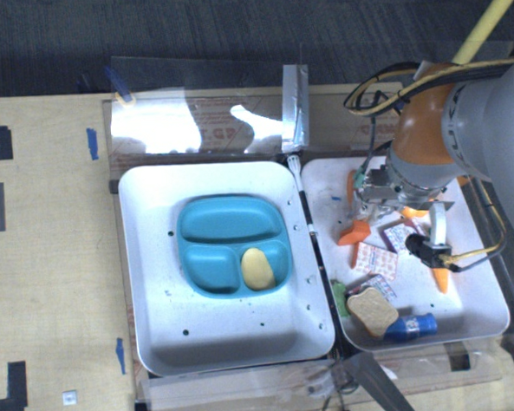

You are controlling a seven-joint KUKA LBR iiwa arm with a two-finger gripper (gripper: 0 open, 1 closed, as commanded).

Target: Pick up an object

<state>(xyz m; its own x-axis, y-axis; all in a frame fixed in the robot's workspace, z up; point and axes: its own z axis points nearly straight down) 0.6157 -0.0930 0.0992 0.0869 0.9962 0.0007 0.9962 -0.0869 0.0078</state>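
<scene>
Gripper [380, 203] low over right bin [490, 316] clutter in frame's right half, grip state impossible to tell, orange carrot [355, 233] just beside it

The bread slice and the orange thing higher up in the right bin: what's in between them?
In the camera view, a small checked packet lies between the bread slice and the orange piece, with a darker scrap just above the bread.

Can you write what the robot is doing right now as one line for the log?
arm: over right bin | gripper: low among clutter, grasp unclear | left bin: blue tray with yellow object
</scene>
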